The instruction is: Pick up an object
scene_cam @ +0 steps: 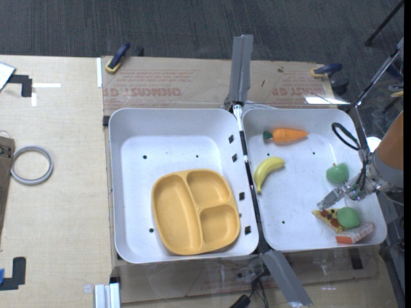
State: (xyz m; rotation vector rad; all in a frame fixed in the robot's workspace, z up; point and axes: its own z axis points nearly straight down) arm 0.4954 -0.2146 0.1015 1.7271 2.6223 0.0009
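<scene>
The right bin holds an orange carrot at its back, a yellow banana near its left wall, and a green pear-like fruit at the right. At the front right lie a green round fruit, a pizza slice and a small red-and-white piece. My gripper reaches in from the right, low over the bin floor. It sits between the two green fruits, just above the pizza slice. Nothing is visibly held.
The left bin carries a yellow divided plate. A tape roll lies on the bench at the far left. Blue clamps sit at the cardboard's back edge. A black cable loops over the right bin's back right corner.
</scene>
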